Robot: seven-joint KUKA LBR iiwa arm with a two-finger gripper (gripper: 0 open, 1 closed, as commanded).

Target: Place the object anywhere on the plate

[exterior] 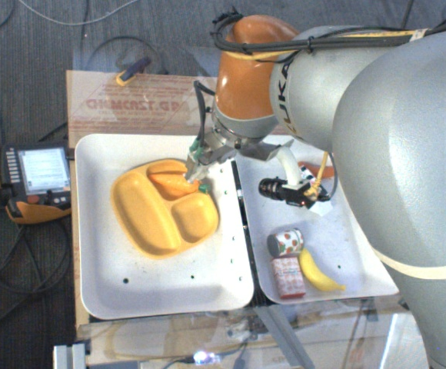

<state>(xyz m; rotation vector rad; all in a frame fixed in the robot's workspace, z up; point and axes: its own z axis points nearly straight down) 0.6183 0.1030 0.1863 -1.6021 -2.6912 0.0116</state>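
Note:
A yellow divided plate [158, 221] lies in the left bin [100, 283]. An orange wedge-shaped object [169, 182] rests in the plate's far compartment. My gripper [195, 167] hangs over the plate's far right corner, its tip right at the orange object's right end. The wrist hides the contact, so I cannot tell whether the object is between the fingers.
The right bin [354, 237] holds a small red-and-white patterned cup [285, 242], a red packet [288, 276] and a banana [318, 274] near its front. A handheld screen [34, 173] sits left of the bins. Cardboard [131, 106] lies behind them.

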